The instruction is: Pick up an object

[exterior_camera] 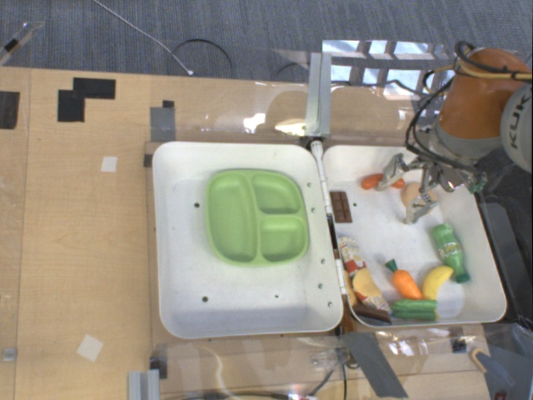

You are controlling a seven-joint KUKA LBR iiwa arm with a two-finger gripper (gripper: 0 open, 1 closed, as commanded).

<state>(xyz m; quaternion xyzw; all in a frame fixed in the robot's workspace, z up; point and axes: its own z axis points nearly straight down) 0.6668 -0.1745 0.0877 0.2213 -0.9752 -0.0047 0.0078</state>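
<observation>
A robotics lab: grey carpet (250, 15) under a plywood bench (75, 248), 2 white bins (175, 307) clamped in metal brackets (317, 90), loose cable (200, 48).

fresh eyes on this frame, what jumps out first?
The green divided plate in the middle of the left bin, alone against the white. Next, the arm's orange band at the upper right, with the gripper spread open over a pale egg-like object in the right bin. Then the toy food along that bin's near edge: carrot, banana, green bottle.
</observation>
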